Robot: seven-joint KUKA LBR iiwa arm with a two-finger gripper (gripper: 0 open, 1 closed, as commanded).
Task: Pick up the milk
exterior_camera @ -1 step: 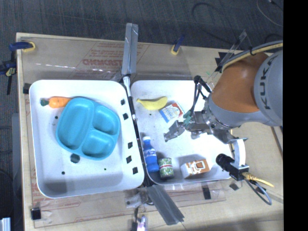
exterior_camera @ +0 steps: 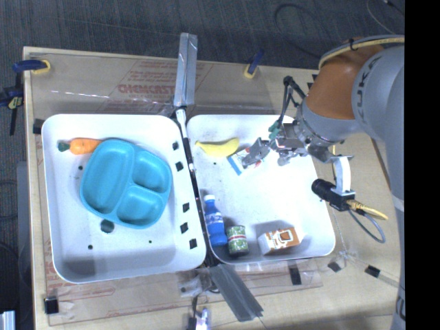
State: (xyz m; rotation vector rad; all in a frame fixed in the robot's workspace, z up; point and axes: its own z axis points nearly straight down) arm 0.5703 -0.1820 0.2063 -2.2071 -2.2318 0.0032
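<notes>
Gripper [exterior_camera: 256, 153] sits low over the upper part of the right bin [exterior_camera: 313, 215]; cannot tell how it stands from this slant. A small blue-and-white object [exterior_camera: 237, 161] lies at its tip, just right of the banana [exterior_camera: 217, 147]; contact unclear. Grey arm [exterior_camera: 364, 95] with orange band enters from the right.

Milk carton [exterior_camera: 279, 240], white and orange, lies on its side near the right bin's front wall, well apart from the gripper. Beside it: 1 green can [exterior_camera: 236, 240], 1 blue bottle [exterior_camera: 214, 221].

Left bin [exterior_camera: 62, 246]: blue divided plate [exterior_camera: 127, 182], carrot [exterior_camera: 82, 145] touching its upper-left edge.
</notes>
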